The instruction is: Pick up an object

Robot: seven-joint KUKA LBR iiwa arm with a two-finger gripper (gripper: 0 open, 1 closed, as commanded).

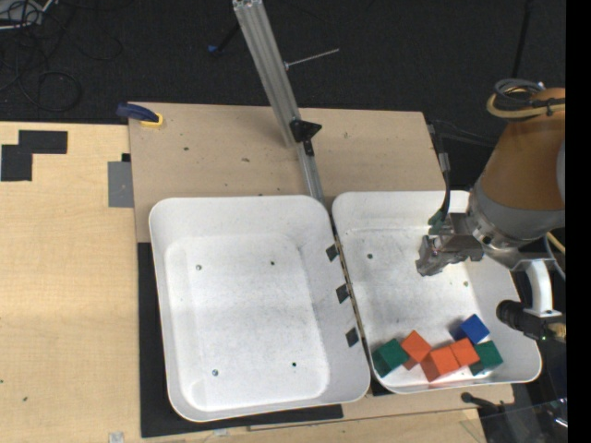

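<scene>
Several small blocks lie in a cluster at the near edge of the right bin [397,229]: a green block [390,354], an orange block [416,346], a larger orange block [445,359], a blue block [474,328] and another green block [487,356]. My gripper [432,258] hangs over the middle-right part of that bin, well behind the blocks and apart from them. Nothing shows between its fingers. The grey arm with its orange band [522,155] comes in from the right.
The left bin [185,229] sits beside the right one, with black clips [340,292] along the shared wall. A slanted metal rail [272,72] rises behind the bins. A blue-and-yellow clamp [140,113] lies at the bench's far left corner.
</scene>
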